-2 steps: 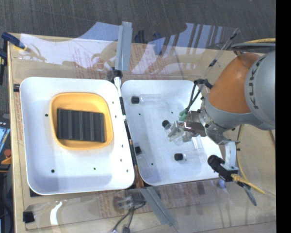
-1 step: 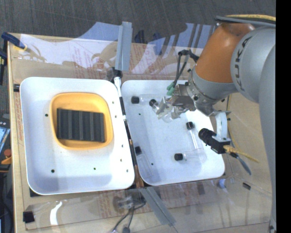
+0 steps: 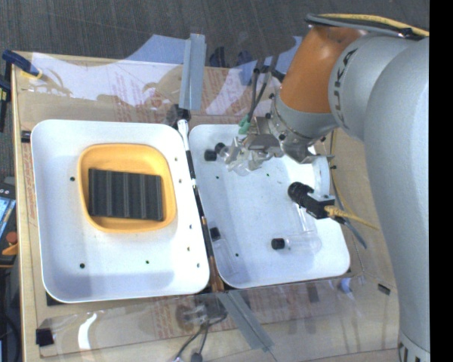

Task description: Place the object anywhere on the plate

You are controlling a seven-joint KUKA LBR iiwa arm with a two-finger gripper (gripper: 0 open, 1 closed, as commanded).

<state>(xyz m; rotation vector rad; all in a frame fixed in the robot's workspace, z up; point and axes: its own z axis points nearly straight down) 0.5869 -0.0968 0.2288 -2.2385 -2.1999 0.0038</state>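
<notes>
Grey arm (image 3: 377, 127) over right bin (image 3: 234, 270)

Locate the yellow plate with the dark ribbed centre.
The yellow plate with the dark ribbed centre lies in the left white bin, toward its upper middle, away from the gripper.

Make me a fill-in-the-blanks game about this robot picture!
1. The yellow plate lies in the ____ bin of the two.
2. The dark rack lying on the plate has the colour ____.
3. The band above the arm's wrist is coloured ____.
4. The gripper hangs over the ____ bin.

Missing words: left; black; orange; right
</notes>
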